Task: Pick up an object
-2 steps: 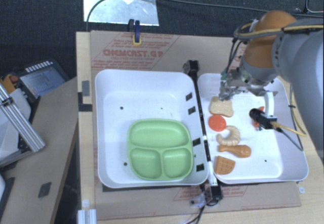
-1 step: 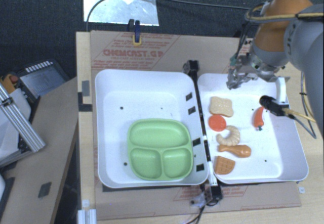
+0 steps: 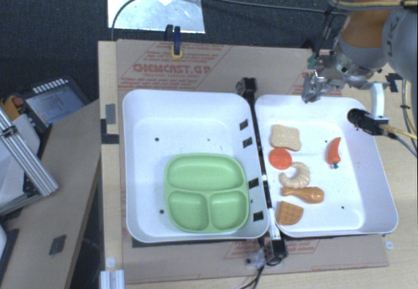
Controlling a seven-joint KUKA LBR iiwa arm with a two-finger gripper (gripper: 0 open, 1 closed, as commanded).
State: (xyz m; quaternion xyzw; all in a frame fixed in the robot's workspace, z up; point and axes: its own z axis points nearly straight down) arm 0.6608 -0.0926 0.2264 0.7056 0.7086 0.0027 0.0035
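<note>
You see the gripper (image 3: 312, 91) hanging over the far rim of the right bin (image 3: 375, 199), with the grey arm (image 3: 382, 7) and its orange band behind it on the right. How wide the gripper stands you cannot tell from this view, and nothing shows in its hold.

All the small objects lie in the right bin, below the gripper and toward the near side. Closest to the gripper is a piece of toast (image 3: 285, 137), and just under it, touching, a round red slice (image 3: 281, 158). Next comes a shrimp (image 3: 297, 175), then a chicken drumstick (image 3: 305, 194), and at the near edge a small waffle piece (image 3: 289, 213). A red chili pepper (image 3: 334, 151) lies apart from this row, to the right of it and also below the gripper.

The left bin (image 3: 147, 118), well to the left of the gripper, holds a green divided plate (image 3: 206, 191) with three compartments.
</note>
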